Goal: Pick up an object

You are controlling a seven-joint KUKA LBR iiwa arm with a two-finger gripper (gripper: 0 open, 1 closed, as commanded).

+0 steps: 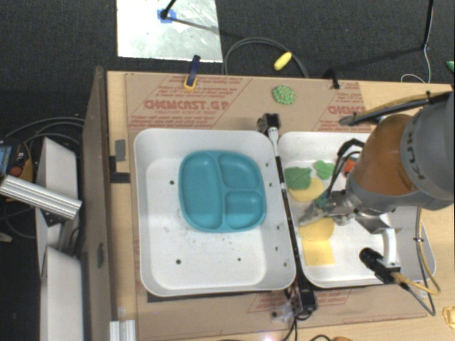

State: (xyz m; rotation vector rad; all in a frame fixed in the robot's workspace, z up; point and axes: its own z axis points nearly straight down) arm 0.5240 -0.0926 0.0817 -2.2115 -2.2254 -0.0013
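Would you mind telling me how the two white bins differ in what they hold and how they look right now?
The left bin holds a single teal divided plate; the right bin holds several small green and yellow pieces, among them a yellow block. The left bin lies fully in sight, while the arm covers much of the right bin, its tool low among the pieces. Both are shallow, white and side by side.

My bench (213, 98): brown cardboard-covered top, red print. On it, two shallow white plastic bins side by side, left (153, 190), right (334, 275). Small green knobbly round object (284, 94) near far edge.
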